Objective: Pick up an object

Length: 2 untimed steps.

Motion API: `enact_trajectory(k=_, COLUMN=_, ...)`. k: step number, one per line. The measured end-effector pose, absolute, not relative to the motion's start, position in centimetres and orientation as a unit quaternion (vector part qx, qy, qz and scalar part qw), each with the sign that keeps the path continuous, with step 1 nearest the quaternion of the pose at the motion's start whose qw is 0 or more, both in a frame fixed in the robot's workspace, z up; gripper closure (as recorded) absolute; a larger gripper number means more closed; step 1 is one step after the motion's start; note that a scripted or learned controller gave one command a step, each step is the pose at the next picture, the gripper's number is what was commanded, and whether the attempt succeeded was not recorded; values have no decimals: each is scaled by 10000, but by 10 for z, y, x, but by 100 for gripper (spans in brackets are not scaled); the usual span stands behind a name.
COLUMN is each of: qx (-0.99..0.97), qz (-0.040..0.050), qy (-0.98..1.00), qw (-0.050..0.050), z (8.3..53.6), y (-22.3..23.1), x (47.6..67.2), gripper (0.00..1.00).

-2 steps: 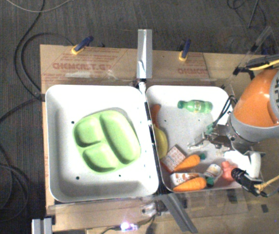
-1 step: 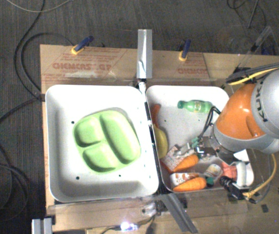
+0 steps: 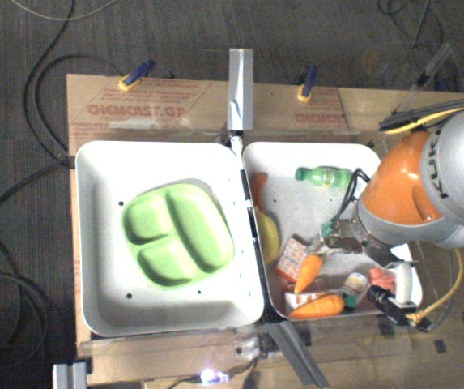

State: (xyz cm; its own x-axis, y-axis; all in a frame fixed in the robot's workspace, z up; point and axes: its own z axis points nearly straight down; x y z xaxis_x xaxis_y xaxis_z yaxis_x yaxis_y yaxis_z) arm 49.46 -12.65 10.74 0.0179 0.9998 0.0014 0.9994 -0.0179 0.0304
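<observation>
Green divided tray (image 3: 178, 235), blue clamp (image 3: 137, 74).

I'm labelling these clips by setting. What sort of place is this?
Most likely a robotics lab bench for pick-up trials, not a kitchen. Two white bins, the left bin and the right bin, sit on a clamped board; a grey and orange arm reaches over toy carrots, and cables trail across the floor.
</observation>
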Motion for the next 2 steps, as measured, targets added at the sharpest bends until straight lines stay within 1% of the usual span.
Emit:
enact_trajectory(k=1, qx=7147, qz=-18, qy=6995, qw=-1, z=204, y=-86, x=543, gripper=100)
enact_trajectory(k=2, qx=7763, qz=-26, qy=6304, qw=2, z=222, y=-102, x=593, gripper=100)
